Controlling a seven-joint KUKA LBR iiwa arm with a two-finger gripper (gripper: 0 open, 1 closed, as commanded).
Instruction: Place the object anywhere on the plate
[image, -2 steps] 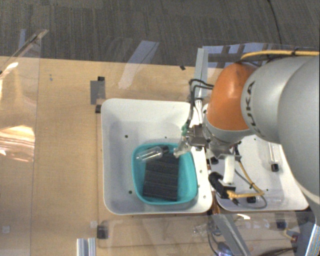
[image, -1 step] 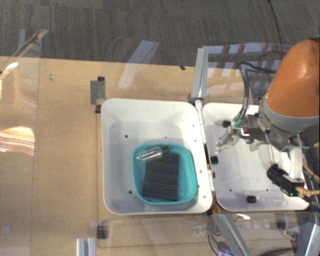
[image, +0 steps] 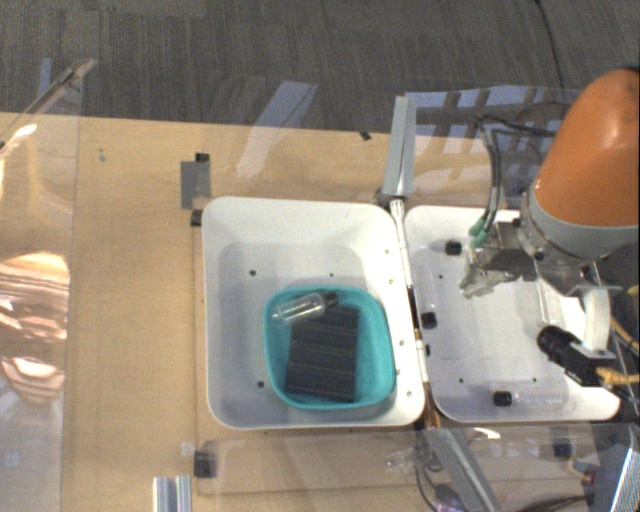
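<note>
A teal plate (image: 378, 352) sits in the left white bin (image: 232, 330), toward its front right. On the plate lies a dark ribbed rectangular object (image: 325, 353). A small clear, capsule-like item (image: 303, 305) rests at the plate's back left rim, touching the dark object's far edge. The gripper (image: 478, 283) hangs over the right white bin (image: 470, 380), near its back left part, well apart from the plate. Nothing shows between its tips.
The arm's grey and orange wrist (image: 590, 160) covers the right bin's back right corner. Cables and a black fitting (image: 560, 345) lie along that bin's right side. A metal divider post (image: 398, 150) stands behind the gap between the bins.
</note>
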